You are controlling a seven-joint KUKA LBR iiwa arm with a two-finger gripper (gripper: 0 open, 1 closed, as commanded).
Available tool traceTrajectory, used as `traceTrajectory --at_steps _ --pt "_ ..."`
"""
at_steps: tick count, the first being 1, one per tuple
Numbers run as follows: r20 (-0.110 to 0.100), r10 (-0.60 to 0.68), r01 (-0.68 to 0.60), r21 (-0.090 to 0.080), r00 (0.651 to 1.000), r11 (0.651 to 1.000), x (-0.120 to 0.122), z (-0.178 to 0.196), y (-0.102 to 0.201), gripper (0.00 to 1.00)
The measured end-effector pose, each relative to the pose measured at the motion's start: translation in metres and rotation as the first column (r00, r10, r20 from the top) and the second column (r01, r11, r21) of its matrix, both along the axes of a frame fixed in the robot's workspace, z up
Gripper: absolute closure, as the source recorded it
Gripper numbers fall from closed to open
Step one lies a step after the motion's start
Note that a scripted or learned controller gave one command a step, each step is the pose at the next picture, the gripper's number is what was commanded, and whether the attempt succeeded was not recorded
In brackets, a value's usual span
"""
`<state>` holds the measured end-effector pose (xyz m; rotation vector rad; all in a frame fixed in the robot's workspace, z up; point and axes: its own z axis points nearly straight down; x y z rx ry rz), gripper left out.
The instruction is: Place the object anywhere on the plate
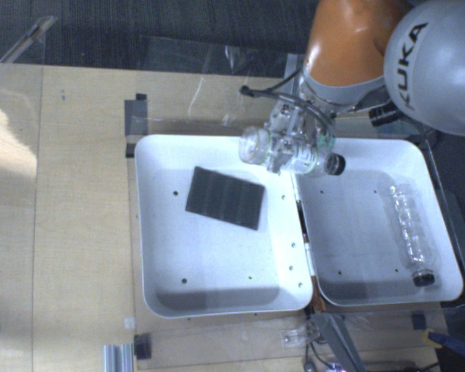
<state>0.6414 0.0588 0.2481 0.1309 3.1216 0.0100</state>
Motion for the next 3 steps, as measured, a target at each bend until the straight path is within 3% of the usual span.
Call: traceTrajectory --at_steps 1,2,3 --pt "-0.005 0.320 -0.320 -0.006 0.948 0.947 0.023 0.042 -0.020 1.00" --pt "0.006 0.317 -0.317 -0.006 0.948 0.948 0.024 0.055 -0.018 1.00" --pt "-0.011 0.551 -0.551 -0.005 0.834 0.834 0.028 -0.063 0.023 1.00"
